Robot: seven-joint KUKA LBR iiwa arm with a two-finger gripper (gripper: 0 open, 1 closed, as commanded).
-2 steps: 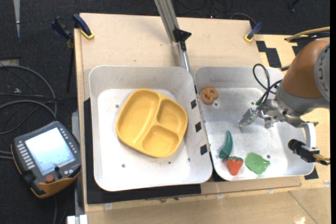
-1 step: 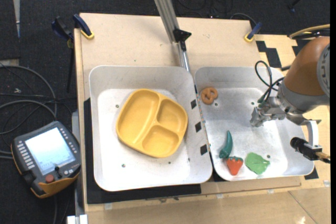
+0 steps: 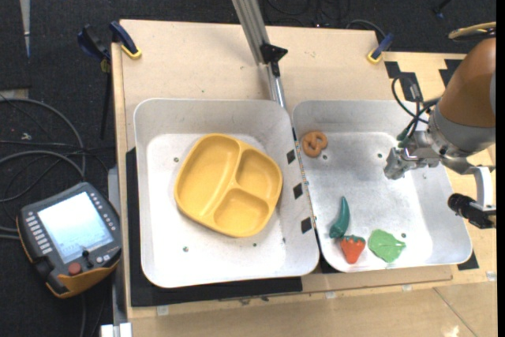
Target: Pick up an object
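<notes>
In the right bin (image 3: 371, 130) lie a brown pretzel (image 3: 314, 143) near the back left, a teal pepper-shaped piece (image 3: 341, 218), a red strawberry (image 3: 353, 248) and a green leaf-like piece (image 3: 386, 245) at the front. My gripper (image 3: 394, 167) hangs over the right part of this bin, behind the green piece and well right of the pretzel. Nothing shows between its fingers. The left bin (image 3: 158, 122) holds a yellow divided plate (image 3: 229, 184).
A slanted metal pole (image 3: 251, 12) runs from the top of the view down to the divider between the bins. A teach pendant (image 3: 69, 237) lies on the floor to the left. Clamps sit at the bench's back corners (image 3: 120, 39).
</notes>
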